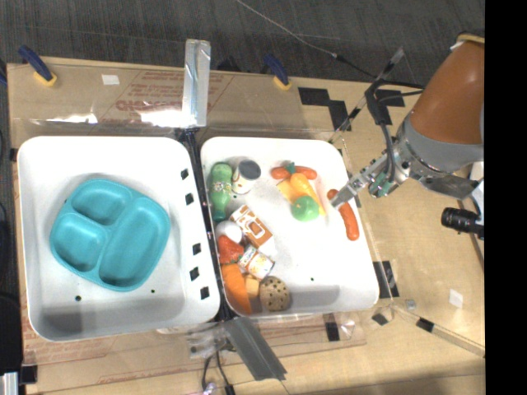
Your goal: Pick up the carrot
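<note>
Gripper over the right bin's right edge – carrot just below its tip.

The fingers taper to a dark tip at the right wall of the right bin; whether they are spread or pressed together I cannot tell at this size. The gripper slants down from the grey wrist and the orange band at upper right. The carrot lies along the bin's right wall, its upper end just beside the fingertip – touching or not, unclear. Left of it sit a green ball and a yellow piece; further left a small carton, and a cookie near the front. The left bin holds a teal divided plate.
</note>
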You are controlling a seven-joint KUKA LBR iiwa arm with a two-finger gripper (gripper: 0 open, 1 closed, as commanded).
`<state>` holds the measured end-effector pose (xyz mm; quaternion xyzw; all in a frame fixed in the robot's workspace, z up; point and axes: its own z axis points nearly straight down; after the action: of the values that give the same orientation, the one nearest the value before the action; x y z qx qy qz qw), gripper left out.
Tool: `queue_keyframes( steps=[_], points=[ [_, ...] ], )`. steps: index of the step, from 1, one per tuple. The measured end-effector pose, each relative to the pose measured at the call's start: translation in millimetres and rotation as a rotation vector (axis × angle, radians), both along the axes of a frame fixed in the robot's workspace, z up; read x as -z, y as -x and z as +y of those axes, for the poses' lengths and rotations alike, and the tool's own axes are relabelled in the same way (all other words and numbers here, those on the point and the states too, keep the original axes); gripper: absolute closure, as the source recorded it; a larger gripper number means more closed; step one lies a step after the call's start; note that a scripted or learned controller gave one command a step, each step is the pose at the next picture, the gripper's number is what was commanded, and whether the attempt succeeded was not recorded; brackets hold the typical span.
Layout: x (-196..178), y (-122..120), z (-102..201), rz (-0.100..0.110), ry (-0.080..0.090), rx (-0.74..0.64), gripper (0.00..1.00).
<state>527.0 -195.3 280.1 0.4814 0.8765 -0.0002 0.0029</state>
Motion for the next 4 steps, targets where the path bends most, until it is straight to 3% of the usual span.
queue_keyframes(
  steps=[1, 2, 3, 4],
  points=[
    [-85, -39, -14, 0.001, 0.001, -0.298, 1.0],
    [11, -31, -14, 0.008, -0.003, -0.717, 1.0],
    [-73, -29, -14, 0.002, 0.006, -0.977, 1.0],
    [24, -5, -13, 0.007, -0.002, -1.224, 1.0]
  ],
)
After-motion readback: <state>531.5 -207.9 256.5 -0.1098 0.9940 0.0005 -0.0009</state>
